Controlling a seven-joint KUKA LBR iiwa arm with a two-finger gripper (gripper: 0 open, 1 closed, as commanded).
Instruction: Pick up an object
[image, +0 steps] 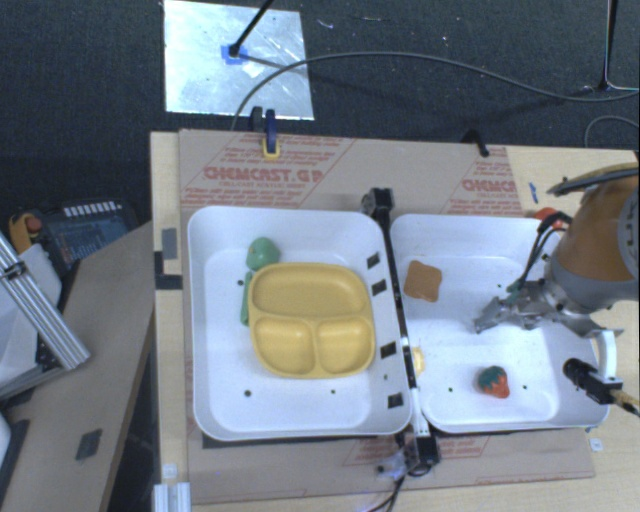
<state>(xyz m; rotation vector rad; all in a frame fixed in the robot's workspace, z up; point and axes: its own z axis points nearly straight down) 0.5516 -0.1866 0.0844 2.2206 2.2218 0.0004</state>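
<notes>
In the right bin (470, 250), a brown toast-like piece (423, 281) lies at the back left. A small red object with a green top (491, 381), like a strawberry, rests near the front. My gripper (492, 317) hangs low over the middle of this bin, between the two objects, right of the toast and just above the strawberry in the picture. Nothing is visibly held in it. The grey arm with its orange band (600, 215) comes in from the right. In the left bin (205, 300) are a yellow divided plate (308, 330) and a green object (262, 253).
A small yellow item (416, 360) sits at the divider between the bins. Black clips line the divider (385, 290). Cables (540, 250) run along the arm. A black part (590, 382) sticks over the right bin's front right corner.
</notes>
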